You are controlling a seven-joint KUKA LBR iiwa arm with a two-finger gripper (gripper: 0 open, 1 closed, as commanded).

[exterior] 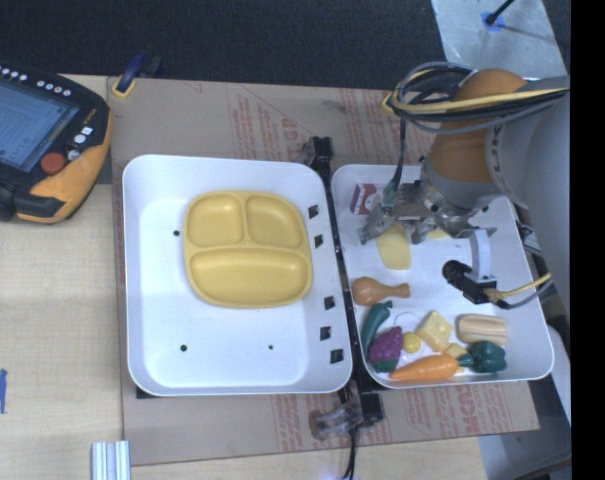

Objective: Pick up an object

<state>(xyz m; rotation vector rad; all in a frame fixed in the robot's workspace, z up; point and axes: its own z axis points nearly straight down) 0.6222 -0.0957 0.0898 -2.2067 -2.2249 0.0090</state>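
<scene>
A yellow divided plate (pixel 248 248) lies alone in the left bin (pixel 147 268). In the right bin (pixel 537 353) the gripper (pixel 402 223) hovers low over a pale yellow block (pixel 394 251), presumably its target (finger state: I cannot tell); other toy food crowds the near end.

red-white packet (pixel 362 200) half hidden | fingers (pixel 374 230) state unclear | pendant (pixel 32 148) cut off left

Even overhead light, soft shadows, mild glare on white bins (pixel 142 268), slightly soft focus.
</scene>
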